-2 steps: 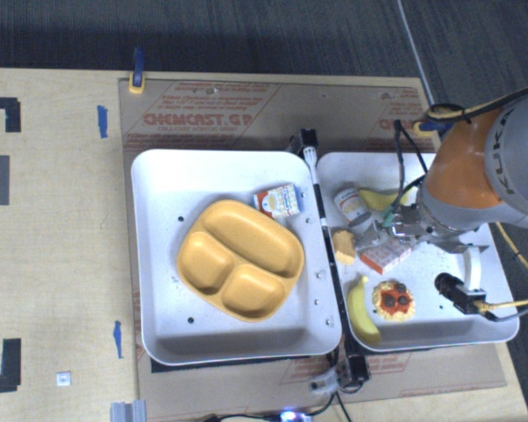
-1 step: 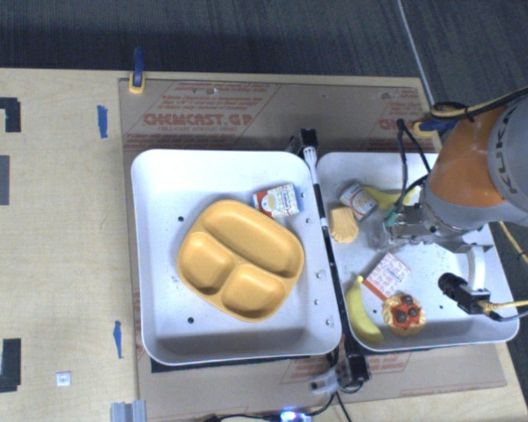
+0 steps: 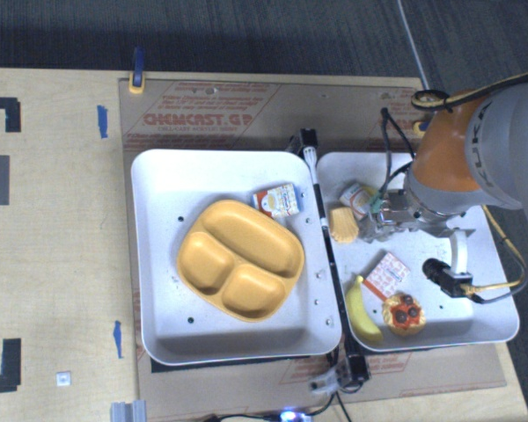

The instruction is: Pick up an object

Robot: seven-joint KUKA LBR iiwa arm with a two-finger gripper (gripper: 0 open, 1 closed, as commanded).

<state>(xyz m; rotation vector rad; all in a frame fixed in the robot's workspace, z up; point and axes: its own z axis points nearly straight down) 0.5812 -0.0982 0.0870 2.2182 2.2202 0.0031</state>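
In the right bin [image 3: 502, 319], the arm [image 3: 475, 152] is reaching in from the right, its hand [image 3: 380, 221] hanging low over the bin's upper left part. Whether the hand is open or closed cannot be told from this angle, and nothing is showing as gripped.

Just left of the hand a small pale yellow block [image 3: 343, 224] is lying near the wall between the two bins, and a small crumpled packet [image 3: 359, 196] is sitting just above and beside it, close against the hand. Below the hand a red-and-white printed card [image 3: 387, 275] is lying flat, and under that a pastry topped with dark berries [image 3: 404, 313] is resting near the front wall. A banana [image 3: 360, 308] is curving along the bin's left front corner, just beside the pastry. A black cable fitting [image 3: 446, 276] is hanging from the arm over the bin's right part.

In the left bin [image 3: 154, 236] a large yellow divided tray [image 3: 239, 258] is taking up the middle, and a small carton [image 3: 276, 200] is lying touching its upper right edge.
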